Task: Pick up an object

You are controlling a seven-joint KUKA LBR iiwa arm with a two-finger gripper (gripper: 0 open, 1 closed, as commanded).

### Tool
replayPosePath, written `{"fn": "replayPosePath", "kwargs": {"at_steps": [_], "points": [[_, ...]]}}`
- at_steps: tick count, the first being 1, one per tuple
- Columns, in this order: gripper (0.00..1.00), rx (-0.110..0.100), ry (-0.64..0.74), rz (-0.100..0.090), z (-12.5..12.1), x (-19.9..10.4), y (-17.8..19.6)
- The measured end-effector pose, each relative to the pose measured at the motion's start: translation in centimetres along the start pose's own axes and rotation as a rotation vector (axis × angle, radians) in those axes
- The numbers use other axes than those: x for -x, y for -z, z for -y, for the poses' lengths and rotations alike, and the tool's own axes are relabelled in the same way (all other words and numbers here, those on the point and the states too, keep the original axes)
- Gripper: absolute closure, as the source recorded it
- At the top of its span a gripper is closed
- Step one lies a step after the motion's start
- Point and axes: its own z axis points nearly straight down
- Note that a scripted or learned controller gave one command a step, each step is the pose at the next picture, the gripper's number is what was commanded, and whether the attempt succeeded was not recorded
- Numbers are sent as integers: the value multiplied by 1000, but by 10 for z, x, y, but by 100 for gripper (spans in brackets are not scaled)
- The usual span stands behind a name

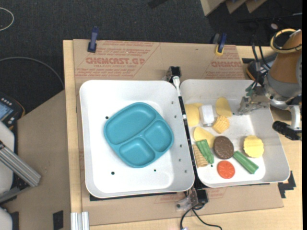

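Two white bins sit side by side on the bench. The left bin carries a blue divided plate, lying flat near its middle, tilted relative to the bin's edges.

The right bin holds a cluster of toy food. Along its left edge lie a pale yellow piece, a yellow wedge and a green pod resting across a tan waffle-like piece. Just beside these is a small white block, with a yellow chunk and a corn-like piece next to it. Toward the front edge sit a brown round cookie, a red tomato slice, a second green pod and a yellow lemon-like piece — all close together, several touching.

The gripper hangs over the right bin's back right area, above bare floor, apart from the nearest yellow chunk. Whether its claw is apart or together cannot be told — nothing shows between it.
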Motion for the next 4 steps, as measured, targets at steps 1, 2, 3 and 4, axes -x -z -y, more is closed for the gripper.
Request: {"fn": "replayPosePath", "kwargs": {"at_steps": [1, 2, 3, 4], "points": [[100, 0, 9, -4, 48, -96, 84], [100, 10, 5, 1, 78, -107, 156], [100, 3, -4, 1, 122, -25, 160], [100, -1, 9, -5, 150, -111, 141]]}}
